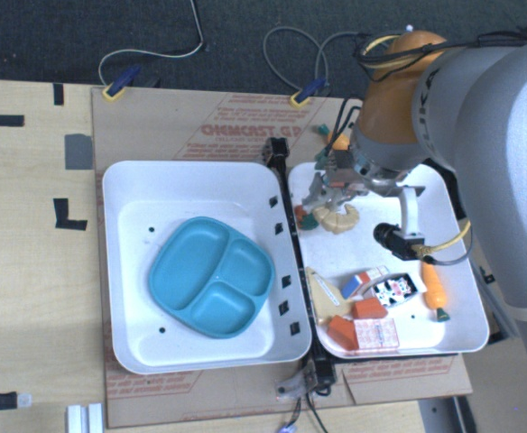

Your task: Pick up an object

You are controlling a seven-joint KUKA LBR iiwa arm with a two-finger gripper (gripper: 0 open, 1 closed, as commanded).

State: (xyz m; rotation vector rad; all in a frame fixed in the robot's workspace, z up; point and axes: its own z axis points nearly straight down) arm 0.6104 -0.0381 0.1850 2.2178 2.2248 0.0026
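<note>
The hand point(322, 190) is seen low in the right bin point(462, 332), just beside a tan biscuit-like piece point(339, 216). Whether anything is gripped cannot be told. A blue plate point(211, 276) is seen in the left bin point(124, 242).

bench: light wood point(29, 269) w/ black tape marks | brown board point(200, 133) | dark carpet point(65, 16) behind
</note>
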